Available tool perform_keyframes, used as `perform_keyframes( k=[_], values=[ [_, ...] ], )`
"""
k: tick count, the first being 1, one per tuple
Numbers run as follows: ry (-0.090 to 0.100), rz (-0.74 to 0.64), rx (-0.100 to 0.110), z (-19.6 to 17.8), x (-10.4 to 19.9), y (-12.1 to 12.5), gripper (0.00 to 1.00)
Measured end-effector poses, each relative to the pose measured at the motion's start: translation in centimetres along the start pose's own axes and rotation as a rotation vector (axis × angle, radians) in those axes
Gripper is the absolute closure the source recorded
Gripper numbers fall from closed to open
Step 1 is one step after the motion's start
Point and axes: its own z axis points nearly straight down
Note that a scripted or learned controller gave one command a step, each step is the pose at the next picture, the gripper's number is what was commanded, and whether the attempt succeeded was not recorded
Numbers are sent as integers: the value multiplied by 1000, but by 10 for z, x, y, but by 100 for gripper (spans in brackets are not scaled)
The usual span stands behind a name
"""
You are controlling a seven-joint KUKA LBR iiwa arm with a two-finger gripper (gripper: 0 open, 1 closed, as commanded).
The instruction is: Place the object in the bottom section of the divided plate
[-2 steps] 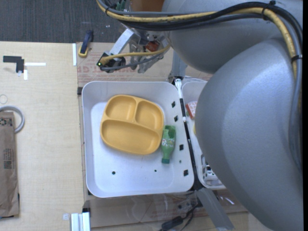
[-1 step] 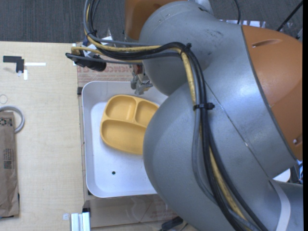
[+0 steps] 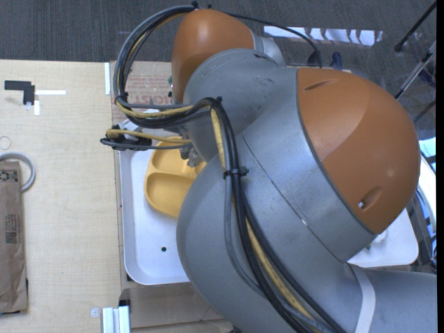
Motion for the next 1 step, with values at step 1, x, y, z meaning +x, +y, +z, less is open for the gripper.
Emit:
perform_keyframes(
  k=[1],
  values=[
    [1,188,-1,-157,-61,46,100]
  ],
)
